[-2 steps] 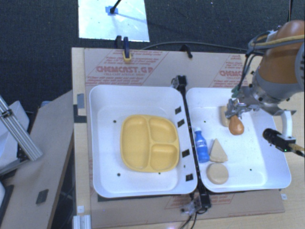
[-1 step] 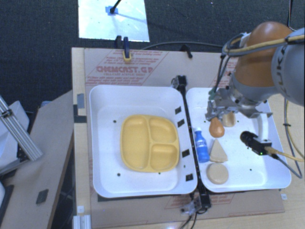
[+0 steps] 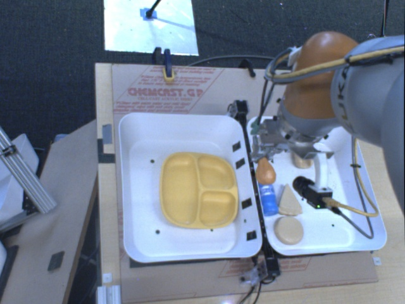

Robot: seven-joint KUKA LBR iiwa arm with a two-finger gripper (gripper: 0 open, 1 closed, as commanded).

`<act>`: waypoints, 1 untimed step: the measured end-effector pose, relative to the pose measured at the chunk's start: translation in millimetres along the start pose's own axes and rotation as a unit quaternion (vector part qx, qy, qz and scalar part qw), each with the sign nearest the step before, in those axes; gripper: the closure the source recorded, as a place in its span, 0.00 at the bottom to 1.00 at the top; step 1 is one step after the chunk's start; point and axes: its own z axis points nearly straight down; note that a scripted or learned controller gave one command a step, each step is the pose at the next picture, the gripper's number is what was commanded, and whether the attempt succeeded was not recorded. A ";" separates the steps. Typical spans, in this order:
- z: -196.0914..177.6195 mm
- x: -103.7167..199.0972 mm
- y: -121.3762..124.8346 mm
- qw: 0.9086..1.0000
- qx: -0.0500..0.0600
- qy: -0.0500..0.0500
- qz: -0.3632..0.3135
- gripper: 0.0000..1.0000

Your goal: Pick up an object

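Over the right bin (image 3: 364, 230) we see the claw (image 3: 261, 152) above an orange egg-shaped object (image 3: 266, 170); we cannot tell its grip.

One fixed camera above the bench (image 3: 82, 170) — looking down aslant on both bins (image 3: 190, 126).
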 end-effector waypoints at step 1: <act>-8.3 51.6 -12.4 1.000 0.000 0.000 -0.001 1.00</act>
